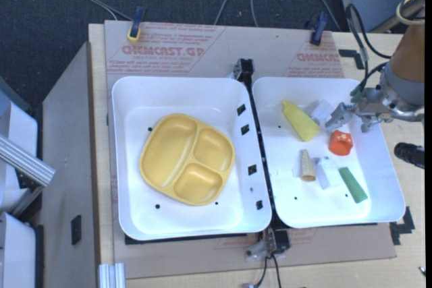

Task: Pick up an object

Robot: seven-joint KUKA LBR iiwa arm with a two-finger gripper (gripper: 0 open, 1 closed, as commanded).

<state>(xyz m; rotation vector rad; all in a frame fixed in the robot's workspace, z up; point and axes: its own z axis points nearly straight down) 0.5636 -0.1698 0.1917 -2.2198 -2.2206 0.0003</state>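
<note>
2 shallow white bins are set side by side on the table [101, 145], which is covered by a brown board printed with red lettering. The left bin [125, 165] is occupied by a yellow divided tray [187, 158] with 3 compartments, laid flat near the middle.

In the right bin [378, 209] several small things are scattered. A yellow bottle-shaped object [300, 121] is laid at a slant in the upper left part. Just right of it, a pale grey object [320, 109] is seen, too blurred to be identified. An orange-red object [341, 143] is placed further right, near the middle. Below it, a tan cone-like piece [308, 165] is laid, with a small white block [324, 174] just beside it and a green stick-shaped object [353, 185] further right, at a slant.

The arm [410, 64] is brought in from the right, its orange band visible above the wrist. The pincer [341, 116] is positioned over the upper part of the right bin, just above the orange-red object and beside the pale grey one. Whether its fingers are spread or pressed together cannot be told, and nothing is seen to be pinched between them.

2 blue clamps [137, 21] are fixed at the far edge of the board, and black clips are attached along the seam between the bins.
</note>
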